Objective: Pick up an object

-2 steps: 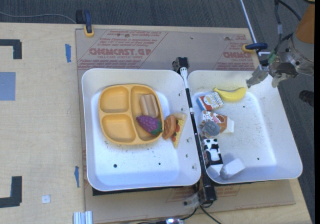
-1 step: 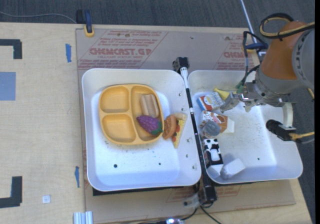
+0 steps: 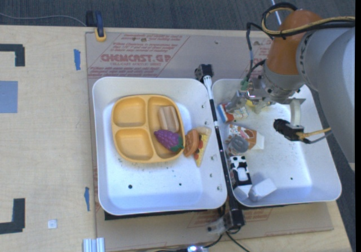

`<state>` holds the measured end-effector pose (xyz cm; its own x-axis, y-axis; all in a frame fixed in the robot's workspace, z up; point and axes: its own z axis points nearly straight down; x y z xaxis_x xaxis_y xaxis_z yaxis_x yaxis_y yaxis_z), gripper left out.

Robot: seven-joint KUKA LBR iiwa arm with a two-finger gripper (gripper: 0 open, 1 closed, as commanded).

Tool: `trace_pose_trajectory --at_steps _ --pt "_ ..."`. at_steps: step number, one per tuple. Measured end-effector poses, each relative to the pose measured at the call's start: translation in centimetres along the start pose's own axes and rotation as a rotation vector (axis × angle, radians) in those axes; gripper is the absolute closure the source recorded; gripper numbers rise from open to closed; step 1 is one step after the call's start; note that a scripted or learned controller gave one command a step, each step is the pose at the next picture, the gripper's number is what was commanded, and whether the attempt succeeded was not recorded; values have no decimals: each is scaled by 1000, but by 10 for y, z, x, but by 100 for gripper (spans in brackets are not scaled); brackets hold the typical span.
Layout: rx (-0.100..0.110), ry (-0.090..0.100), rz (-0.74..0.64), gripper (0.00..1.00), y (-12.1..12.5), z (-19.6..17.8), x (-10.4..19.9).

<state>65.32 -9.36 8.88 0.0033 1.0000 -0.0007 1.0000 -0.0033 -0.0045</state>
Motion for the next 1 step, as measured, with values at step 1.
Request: trace_pose_trajectory --at_steps 1 --pt "-13 0 -3 0 -103 -1 -5"
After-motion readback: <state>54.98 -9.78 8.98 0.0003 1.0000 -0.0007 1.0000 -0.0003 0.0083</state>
